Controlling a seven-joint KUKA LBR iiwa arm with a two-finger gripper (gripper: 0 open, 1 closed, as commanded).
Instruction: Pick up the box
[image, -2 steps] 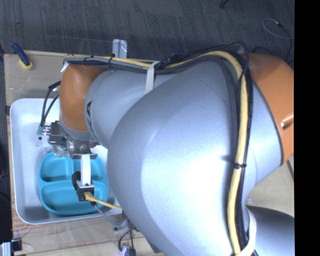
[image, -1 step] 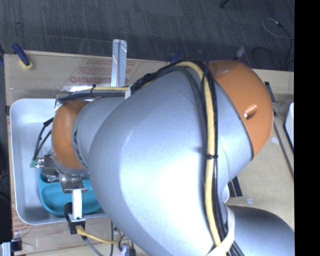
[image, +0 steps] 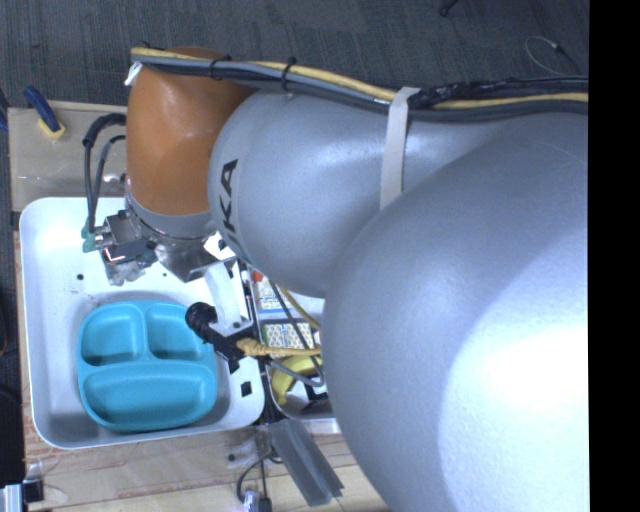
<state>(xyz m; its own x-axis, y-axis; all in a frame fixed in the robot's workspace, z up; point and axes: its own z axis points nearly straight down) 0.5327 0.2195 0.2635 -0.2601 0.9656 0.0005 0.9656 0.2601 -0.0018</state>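
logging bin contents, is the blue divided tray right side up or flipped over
Right side up: the blue tray in the left bin shows its three recessed compartments facing the camera.

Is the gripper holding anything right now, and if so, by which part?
Cannot be told: the arm covers the gripper; the blue tray lies untouched in the left bin.

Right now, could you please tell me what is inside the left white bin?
A blue divided tray lies in the left white bin, filling its near part. The grey arm covers the bin's far right corner, so anything there is hidden.

Blue divided tray (image: 148, 372) in left white bin (image: 40, 300); yellow banana (image: 292, 363) in right bin.
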